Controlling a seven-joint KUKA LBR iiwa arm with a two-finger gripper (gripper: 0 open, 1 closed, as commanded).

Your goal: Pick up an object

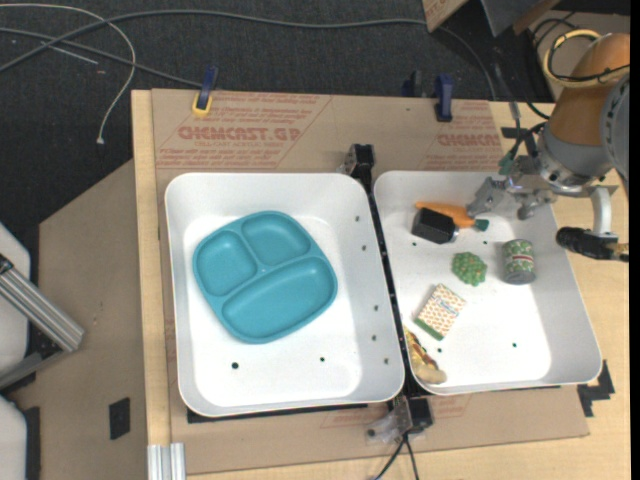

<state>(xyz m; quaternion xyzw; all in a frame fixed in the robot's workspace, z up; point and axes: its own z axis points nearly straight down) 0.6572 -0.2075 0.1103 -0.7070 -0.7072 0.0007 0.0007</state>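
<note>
Lowest in the right bin (pixel 560 368) lies a tan scrap (pixel 427 365), with a patterned packet (pixel 441 311) above it. My gripper (pixel 497 196) hangs at the upper right over the orange-handled brush (pixel 442 220); whether it is clenched, I cannot tell. A green lump (pixel 468 267) sits beside a small tin (pixel 518 260).

Cardboard-topped bench (pixel 300 133), two white bins (pixel 190 268) side by side, clamps (pixel 207 88) at rear edge

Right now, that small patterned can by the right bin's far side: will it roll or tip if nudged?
Probably rolls: the small can looks round and seems to lie on its side on the right bin's smooth floor. Likely light for its size. The green lump beside it might stop a roll towards the left.
</note>
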